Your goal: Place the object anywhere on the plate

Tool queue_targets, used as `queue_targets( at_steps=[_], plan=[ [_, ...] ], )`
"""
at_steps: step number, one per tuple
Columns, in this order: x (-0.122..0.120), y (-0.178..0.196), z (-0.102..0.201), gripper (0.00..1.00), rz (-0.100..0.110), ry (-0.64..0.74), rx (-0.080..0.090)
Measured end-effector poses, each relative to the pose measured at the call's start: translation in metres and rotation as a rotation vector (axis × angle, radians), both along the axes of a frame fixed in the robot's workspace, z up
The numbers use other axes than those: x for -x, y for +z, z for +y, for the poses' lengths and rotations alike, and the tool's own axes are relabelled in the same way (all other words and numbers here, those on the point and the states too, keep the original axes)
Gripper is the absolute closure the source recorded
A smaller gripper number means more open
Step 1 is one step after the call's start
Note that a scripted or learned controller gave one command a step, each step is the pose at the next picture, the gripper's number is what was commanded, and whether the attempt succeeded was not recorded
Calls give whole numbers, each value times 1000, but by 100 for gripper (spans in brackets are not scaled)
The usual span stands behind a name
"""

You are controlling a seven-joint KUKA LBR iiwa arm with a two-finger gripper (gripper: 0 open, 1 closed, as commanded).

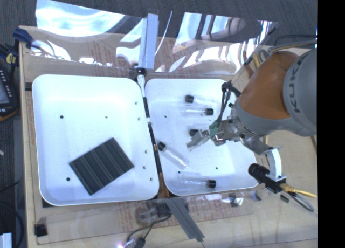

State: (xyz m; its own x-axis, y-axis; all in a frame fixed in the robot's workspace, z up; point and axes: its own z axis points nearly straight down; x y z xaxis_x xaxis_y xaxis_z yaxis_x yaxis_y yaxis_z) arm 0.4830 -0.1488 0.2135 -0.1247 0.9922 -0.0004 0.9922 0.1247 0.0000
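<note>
A dark grey ribbed plate (102, 165) lies flat in the lower middle of the left bin (54, 96). Several clear tubes with black caps lie in the right bin (226, 176): one (200, 112) near the top, one (173, 156) by the divider, one (197, 180) at the front. My gripper (208, 136) hangs low over the middle of the right bin, just right of a black-capped tube (193, 132). No tube shows held in it. The wrist hides the bin floor to the right.
A metal rail (149, 39) stands behind the bins at the divider. Cables and a black fitting (260, 173) lie by the right bin's front right corner. Dark equipment (6, 88) sits off the left edge of the bench.
</note>
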Motion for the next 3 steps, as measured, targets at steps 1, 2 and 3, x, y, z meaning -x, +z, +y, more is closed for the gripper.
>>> queue_targets(
  at_steps=[1,2,3],
  plan=[
    [-18,-23,70,100,6,89,-1],
    [7,-23,149,100,7,-48,-1],
    [7,-23,233,100,3,68,-1]
  ],
)
